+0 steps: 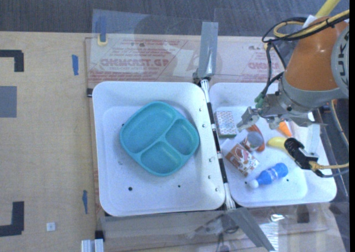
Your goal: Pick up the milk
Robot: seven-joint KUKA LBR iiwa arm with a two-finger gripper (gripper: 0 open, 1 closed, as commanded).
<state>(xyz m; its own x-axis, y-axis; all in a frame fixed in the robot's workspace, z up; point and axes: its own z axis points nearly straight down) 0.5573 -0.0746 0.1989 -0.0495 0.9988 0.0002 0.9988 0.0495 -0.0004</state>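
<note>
- Camera view: two shallow white bins sit side by side on the tabletop (44, 134). The left bin (111, 190) carries one blue divided plate (160, 137) with three compartments, lying flat near the bin's middle.
- The right bin (319, 190) holds the loose things, bunched toward its left and middle, probably so the arm can reach all of them from the right.
- Counted there: one small carton with a red and brown print (242, 158), which I judge to be the milk; one blue bottle (270, 174) lying on its side with its white cap to the left; one small patterned packet (226, 122) against the bin's left wall; one yellow banana-like piece (276, 141); one orange piece (284, 129) partly hidden by the arm; one round orange-rimmed thing (255, 139) just under the gripper, too unclear to name.
- The milk lies tilted on its side in the left part of the right bin, just right of the wall between the bins, touching or almost touching the round thing and near the bottle's cap.
- One arm (313, 62) reaches in from the right, with the gripper (249, 119) over the far-left part of the right bin, above and slightly far of the milk.
- Whether the gripper is spread or closed, I cannot tell; nothing is visibly held.
- My judgement: the pickup is not yet done, since the milk rests on the bin floor. The crowding beside it could spoil a clean grasp.
</note>
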